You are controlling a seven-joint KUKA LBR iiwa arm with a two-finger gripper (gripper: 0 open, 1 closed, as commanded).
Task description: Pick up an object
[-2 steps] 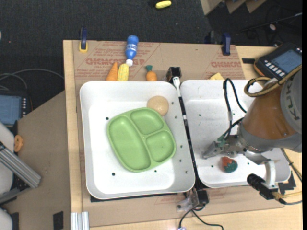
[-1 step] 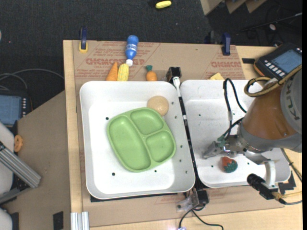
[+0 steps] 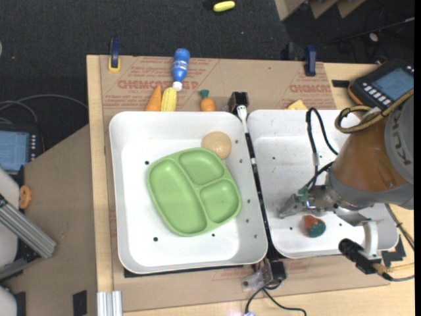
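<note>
A small red object with a green part (image 3: 314,226) lies in the right bin (image 3: 279,143), near its front. My gripper (image 3: 294,207) hangs low over that bin, just up and left of the red object and apart from it. Nothing shows in its grasp. The grey and orange arm (image 3: 365,160) reaches in from the right and covers the bin's right part. In the left bin (image 3: 131,176) rest a green divided plate (image 3: 193,189) and a beige round object (image 3: 217,143) at the plate's far corner.
Behind the bins on the cardboard lie a blue and white bottle (image 3: 179,64), a corn cob (image 3: 169,99), two carrots (image 3: 154,99) and a yellow piece (image 3: 297,105). A handheld control unit (image 3: 385,84) sits at the far right. A cable (image 3: 316,137) drapes over the right bin.
</note>
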